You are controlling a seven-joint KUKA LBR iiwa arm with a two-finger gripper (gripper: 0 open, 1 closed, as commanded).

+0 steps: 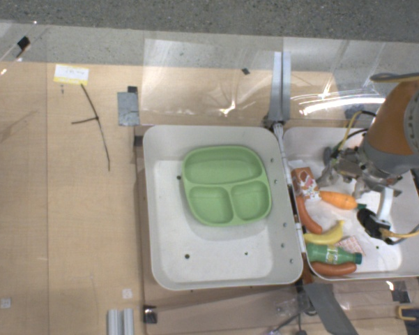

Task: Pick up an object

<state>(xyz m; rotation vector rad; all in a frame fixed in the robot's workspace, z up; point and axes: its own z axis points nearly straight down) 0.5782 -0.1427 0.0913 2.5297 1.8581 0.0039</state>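
- The gripper hangs over the right bin, just above the carrot's thick end; whether its jaws are spread or pressed together I cannot tell.
- The carrot lies flat, long axis left to right (tip pointing right).
- Nearer: a banana, a green bottle, a sausage.
- The left bin holds a green divided tray.

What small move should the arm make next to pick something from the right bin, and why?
Probably lower the claw a little toward the toy carrot. The claw sits just above the carrot in the right bin, and nothing is seen between its fingers. The carrot lies apart from the banana and green bottle, so it seems the easiest target.
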